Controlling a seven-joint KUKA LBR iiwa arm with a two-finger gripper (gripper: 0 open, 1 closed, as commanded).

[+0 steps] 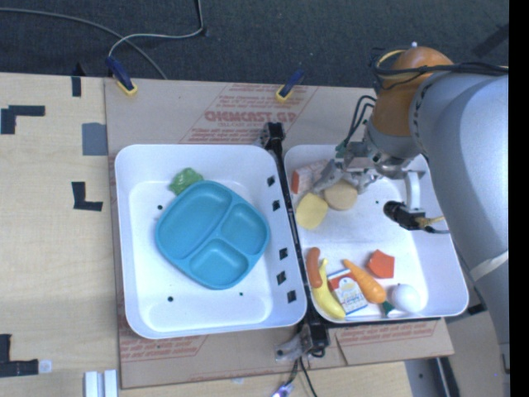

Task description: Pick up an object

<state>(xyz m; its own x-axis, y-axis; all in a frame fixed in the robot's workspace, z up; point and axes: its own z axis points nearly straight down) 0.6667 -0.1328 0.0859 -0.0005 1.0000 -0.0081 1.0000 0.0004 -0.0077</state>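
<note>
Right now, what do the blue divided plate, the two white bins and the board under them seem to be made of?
The blue divided plate looks like moulded plastic with a matte, even colour and soft rounded ridges. The two shallow white bins seem to be smooth plastic too, slightly glossy, with rounded corners. The brown board under them is probably cardboard, judging by its dull brown face and red printed lettering.

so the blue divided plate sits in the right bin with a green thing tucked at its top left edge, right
Not quite: the blue divided plate sits in the left bin, not the right. The green thing is indeed at its top left edge, as the camera view shows.
</note>
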